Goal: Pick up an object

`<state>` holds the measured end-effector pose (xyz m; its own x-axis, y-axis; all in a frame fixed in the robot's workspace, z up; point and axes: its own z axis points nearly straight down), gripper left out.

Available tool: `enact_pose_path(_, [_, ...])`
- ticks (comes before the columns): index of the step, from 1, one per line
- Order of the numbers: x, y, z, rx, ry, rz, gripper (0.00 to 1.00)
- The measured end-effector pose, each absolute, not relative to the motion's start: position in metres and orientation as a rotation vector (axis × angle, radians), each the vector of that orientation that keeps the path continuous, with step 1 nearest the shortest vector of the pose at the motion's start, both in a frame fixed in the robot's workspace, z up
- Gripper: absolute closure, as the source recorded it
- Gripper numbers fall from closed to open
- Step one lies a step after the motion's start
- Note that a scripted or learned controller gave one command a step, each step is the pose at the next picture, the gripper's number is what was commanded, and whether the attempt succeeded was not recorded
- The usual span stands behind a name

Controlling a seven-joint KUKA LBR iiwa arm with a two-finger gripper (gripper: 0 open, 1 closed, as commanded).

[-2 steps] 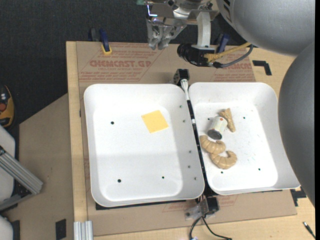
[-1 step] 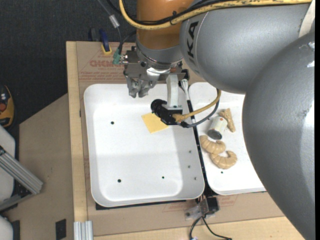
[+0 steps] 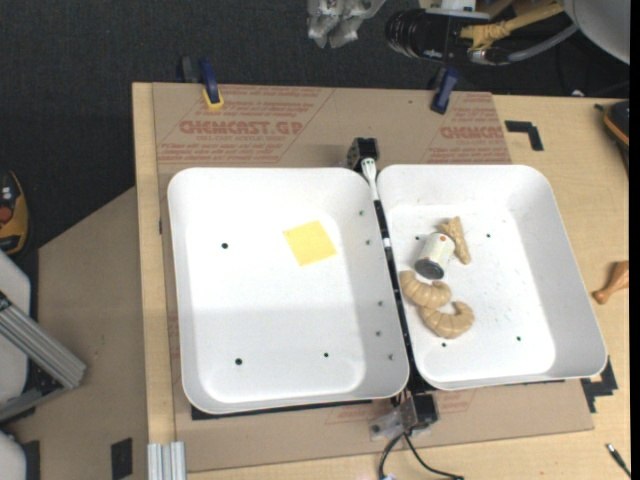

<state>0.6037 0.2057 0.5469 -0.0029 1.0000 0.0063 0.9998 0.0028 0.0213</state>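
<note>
A flat yellow square (image 3: 309,242) lies in the left bin (image 3: 200,298), a little above its middle. The right bin (image 3: 540,268) holds a small cluster near its left side. There a small white cylinder with a dark end (image 3: 434,255) touches a tan stick-like piece (image 3: 457,239). Two curved tan pieces (image 3: 425,290) (image 3: 452,320) lie just below them. My gripper (image 3: 336,13) hangs at the top of the view, beyond the bench's far edge and well away from both bins, with nothing seen in it.
The bins sit on a brown board (image 3: 300,118) held by two blue clamps (image 3: 211,81) (image 3: 444,90) at its far edge. A black hinge piece (image 3: 362,152) sits between the bins. An orange-brown object (image 3: 611,283) pokes in at the right edge.
</note>
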Motion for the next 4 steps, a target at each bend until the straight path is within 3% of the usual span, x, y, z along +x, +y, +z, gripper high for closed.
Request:
enact_pose_path(1, [0.609,0.220,0.339,2.228,2.227,-0.026,1.00])
enact_pose_path(2, [0.503,0.226,0.266,2.223,2.232,-0.021,1.00])
enact_pose_path(3, [0.477,0.180,0.254,2.229,2.220,-0.012,1.00])
enact_pose_path(4, [0.480,0.215,0.436,2.211,2.223,0.032,1.00])
